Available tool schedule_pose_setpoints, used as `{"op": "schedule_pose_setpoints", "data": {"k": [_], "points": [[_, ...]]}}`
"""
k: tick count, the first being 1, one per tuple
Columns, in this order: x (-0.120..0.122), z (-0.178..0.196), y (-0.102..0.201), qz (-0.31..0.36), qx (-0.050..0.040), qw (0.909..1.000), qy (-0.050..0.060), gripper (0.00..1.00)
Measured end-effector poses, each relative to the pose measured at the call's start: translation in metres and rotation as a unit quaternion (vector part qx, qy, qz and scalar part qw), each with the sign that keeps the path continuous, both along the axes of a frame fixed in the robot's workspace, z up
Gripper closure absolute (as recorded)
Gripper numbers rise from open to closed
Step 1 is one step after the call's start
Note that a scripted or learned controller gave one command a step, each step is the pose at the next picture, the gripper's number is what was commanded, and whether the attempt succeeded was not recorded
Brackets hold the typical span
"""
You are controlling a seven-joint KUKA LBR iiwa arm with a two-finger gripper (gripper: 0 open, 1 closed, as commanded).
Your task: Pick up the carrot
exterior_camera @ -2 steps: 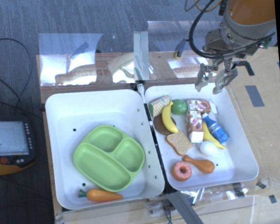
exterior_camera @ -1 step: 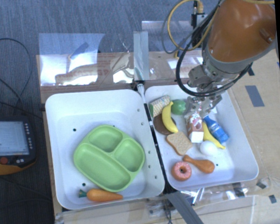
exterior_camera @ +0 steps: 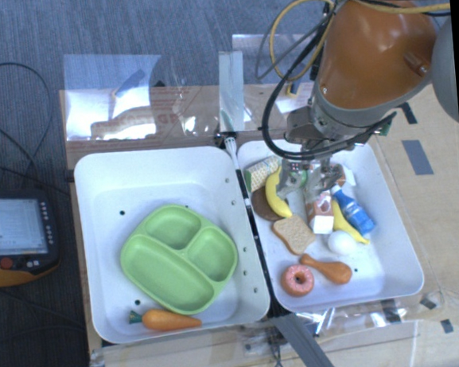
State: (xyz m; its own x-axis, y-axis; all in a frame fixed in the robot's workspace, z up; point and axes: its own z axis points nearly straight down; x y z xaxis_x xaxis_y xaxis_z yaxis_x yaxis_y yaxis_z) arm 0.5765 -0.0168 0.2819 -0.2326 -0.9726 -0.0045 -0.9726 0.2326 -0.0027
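Over the right bin I hang, my grey wrist and orange band coming in from the right, with black and yellow cables looping above me. My gripper sits low among the clutter in the upper middle of that bin, and whether my fingers are spread or closed I cannot tell, because my own wrist and the items around them hide the tips. Nothing is visibly held between them.

Just beside me to the left lies a banana, with a dark brown round piece at its left edge. A blue bottle with a red cap lies at a slant to my right, and a small carton stands right below me. A slice of bread lies under the banana's lower end, a white egg sits near the bottle's base, and a drumstick and a pink doughnut lie close together near the front wall.

The carrot is in the left bin, well apart from me, lying flat near the front wall with its green top pointing left. It touches or nearly touches the front rim of a green divided plate in the middle of that bin.
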Motion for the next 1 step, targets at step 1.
{"op": "schedule_pose_setpoints", "data": {"k": [1], "points": [[0.0929,0.1303,0.0246,0.075,0.0000,0.9972,-0.004,1.00]]}}
